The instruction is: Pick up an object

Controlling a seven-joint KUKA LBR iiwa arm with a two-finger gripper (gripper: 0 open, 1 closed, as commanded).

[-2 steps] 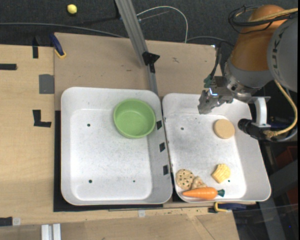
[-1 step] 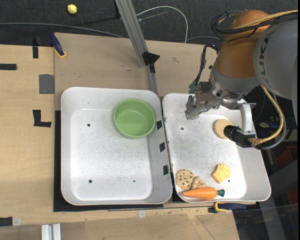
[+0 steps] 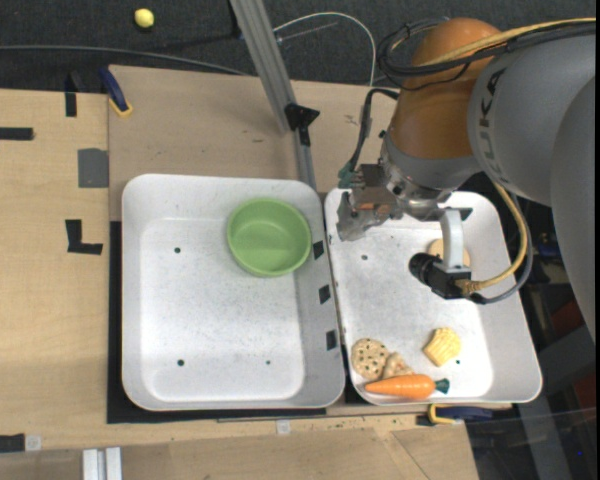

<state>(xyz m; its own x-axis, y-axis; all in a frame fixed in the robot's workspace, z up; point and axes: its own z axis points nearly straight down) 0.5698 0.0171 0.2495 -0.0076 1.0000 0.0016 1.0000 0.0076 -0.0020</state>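
Observation:
My gripper (image 3: 352, 218) hangs over the far left corner of the right bin (image 3: 380, 278), close to the wall between the bins. Nothing shows in its grasp. At the near end of that bin lie a round brown cookie (image 3: 368, 354), an orange carrot with a green tip (image 3: 405, 387) and a yellow wedge (image 3: 441, 347). A pale yellow object (image 3: 453, 252) peeks out beside the black fitting on the arm's wrist, mostly hidden. A green bowl (image 3: 269, 236) sits upright in the far right part of the left bin (image 3: 180, 308).
The arm's grey and orange body (image 3: 450, 88) covers the far right of the right bin. A slanted metal pole (image 3: 270, 58) stands behind the bins. A small yellow ball (image 3: 144, 17) lies on the dark floor at the far left.

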